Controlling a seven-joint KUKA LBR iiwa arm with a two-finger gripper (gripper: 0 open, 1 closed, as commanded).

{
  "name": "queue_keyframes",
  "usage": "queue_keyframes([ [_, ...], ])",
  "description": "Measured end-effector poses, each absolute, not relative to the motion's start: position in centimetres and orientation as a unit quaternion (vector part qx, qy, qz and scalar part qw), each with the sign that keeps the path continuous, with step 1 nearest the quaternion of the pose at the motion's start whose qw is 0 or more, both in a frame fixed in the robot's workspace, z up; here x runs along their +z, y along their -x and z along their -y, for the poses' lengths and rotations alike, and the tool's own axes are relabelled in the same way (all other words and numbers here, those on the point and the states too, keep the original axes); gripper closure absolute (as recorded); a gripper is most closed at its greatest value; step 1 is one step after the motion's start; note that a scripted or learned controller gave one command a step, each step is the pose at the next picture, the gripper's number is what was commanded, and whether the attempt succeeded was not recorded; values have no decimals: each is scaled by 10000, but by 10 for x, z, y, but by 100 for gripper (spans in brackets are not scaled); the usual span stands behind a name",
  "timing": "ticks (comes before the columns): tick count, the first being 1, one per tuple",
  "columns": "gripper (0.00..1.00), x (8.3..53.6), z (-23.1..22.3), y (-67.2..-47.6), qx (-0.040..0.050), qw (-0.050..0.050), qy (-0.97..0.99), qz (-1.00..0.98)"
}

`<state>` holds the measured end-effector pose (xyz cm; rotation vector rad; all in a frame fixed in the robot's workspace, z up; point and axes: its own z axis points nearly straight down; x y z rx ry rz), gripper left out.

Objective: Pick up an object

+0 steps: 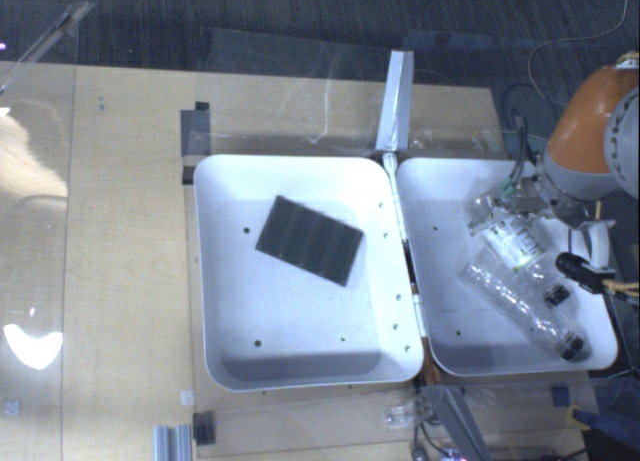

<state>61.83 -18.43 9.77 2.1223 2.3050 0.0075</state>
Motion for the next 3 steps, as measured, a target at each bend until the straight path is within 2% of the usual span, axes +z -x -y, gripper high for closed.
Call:
queue_keyframes([
  [1,0,88,166,-655,19,39,-6136,-7896],
  [2,100,100,165,-656,23,44,-6129,-7902],
  [3,100,187,113,-657,24,44,-5662,-8243],
])
